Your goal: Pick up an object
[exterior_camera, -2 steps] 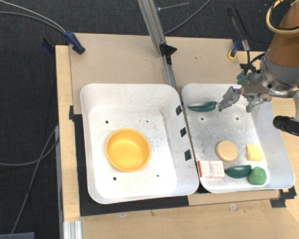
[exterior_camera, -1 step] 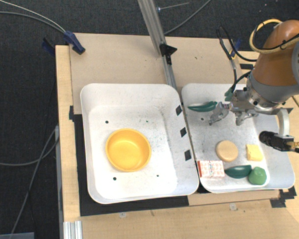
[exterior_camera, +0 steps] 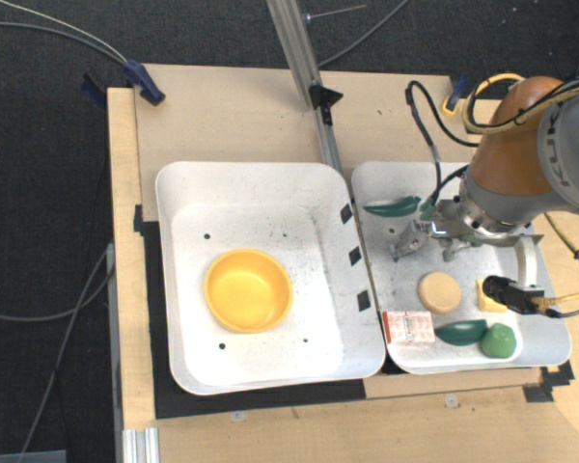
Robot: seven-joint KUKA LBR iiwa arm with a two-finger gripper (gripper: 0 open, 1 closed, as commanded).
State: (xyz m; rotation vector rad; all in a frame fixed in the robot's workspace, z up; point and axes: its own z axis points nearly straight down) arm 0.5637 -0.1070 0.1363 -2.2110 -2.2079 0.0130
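Your tool (exterior_camera: 427,238) hovers, grip state unclear — drop straight onto the tan disc (exterior_camera: 440,291) at five o'clock.

— What am I working over?

— My bench (exterior_camera: 232,114), a tan board with a blue clamp (exterior_camera: 143,82) at its far left corner.

— And directly on it?

— Two shallow white bins, touching side by side. The left bin (exterior_camera: 261,191) is the larger; the right bin (exterior_camera: 386,179) sits under my wrist. Black sheet (exterior_camera: 261,395) shows beneath their near edges. A slanted metal pole (exterior_camera: 299,51) crosses the far side, down to where the bins meet.
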